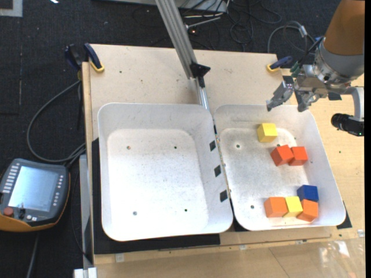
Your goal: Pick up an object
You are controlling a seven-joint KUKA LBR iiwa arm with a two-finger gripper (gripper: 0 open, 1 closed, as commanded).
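The two-finger gripper (pixel 291 99) hung above the far rim of the right-hand shallow white plastic bin (pixel 326 172), its two dark fingers (pixel 277 98) spread apart with nothing between them. All the candidate objects lay inside that bin: a small yellow cube (pixel 266 132) nearest the far rim, two orange-red cubes (pixel 288 154) touching each other just nearer the camera than the yellow cube, and, at the near end well apart from the yellow cube, a tight cluster of an orange block (pixel 276 206), a small yellow block (pixel 294 204), a blue cube (pixel 308 192) and another orange block (pixel 309 211). The left-hand shallow white bin (pixel 110 155) lay beside the right-hand one, on the side away from the yellow cube. The yellow cube looked the safest target, since it stood clear of its neighbours. The likely failures, as I judged them: a descent begun from over the rim could land a finger on the bin wall; closing on the paired or clustered blocks could wedge a finger on top of a neighbour or squeeze two at once, so that one slipped out; and a cube turned at an angle to the fingers might twist away as they closed.
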